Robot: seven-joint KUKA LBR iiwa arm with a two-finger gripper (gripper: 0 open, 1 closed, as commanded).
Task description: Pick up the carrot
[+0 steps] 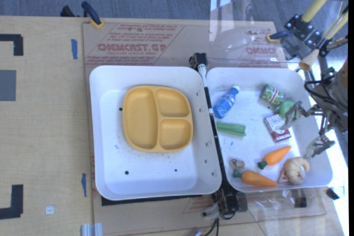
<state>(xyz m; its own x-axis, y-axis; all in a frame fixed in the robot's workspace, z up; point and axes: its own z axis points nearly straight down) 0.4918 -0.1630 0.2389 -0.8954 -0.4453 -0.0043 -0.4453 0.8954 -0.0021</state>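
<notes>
Grabbing carrot (275, 155) at mid-body looks best; prob light, stiff, smooth. Gripper (319, 143) w/ fingers apart, holding nothing.

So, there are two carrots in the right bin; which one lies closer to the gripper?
The upper carrot, tilted, just left of the gripper. The other carrot lies lower, near the right bin's front edge.

Two orange carrots lie in the right bin (323, 174): one carrot (275, 156) tilted, the other carrot (258, 178) flat near the front rim.
</notes>
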